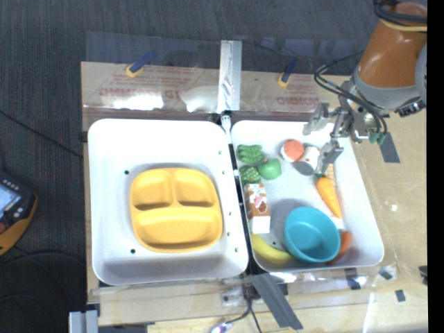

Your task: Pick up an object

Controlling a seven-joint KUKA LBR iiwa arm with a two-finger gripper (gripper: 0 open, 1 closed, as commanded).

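Observation:
My gripper [323, 140] hangs over the far right corner of the right bin [368, 217], its fingers spread open with nothing between them. Just left of it lies a red round piece [293, 148] beside a grey piece [305, 165]. An orange carrot [329, 194] lies directly below the lower fingertip. Further left are a green pepper [270, 168], a leafy green piece [250, 152] and a small printed carton [257, 200]. A blue bowl [312, 233] and a yellow banana [268, 250] sit at the bin's near end.
The left bin [104, 186] holds a yellow divided tray [177, 208]. A ridge [236, 186] separates the two bins. A metal post [229, 75] stands behind them. Cables [333, 75] trail near the wrist.

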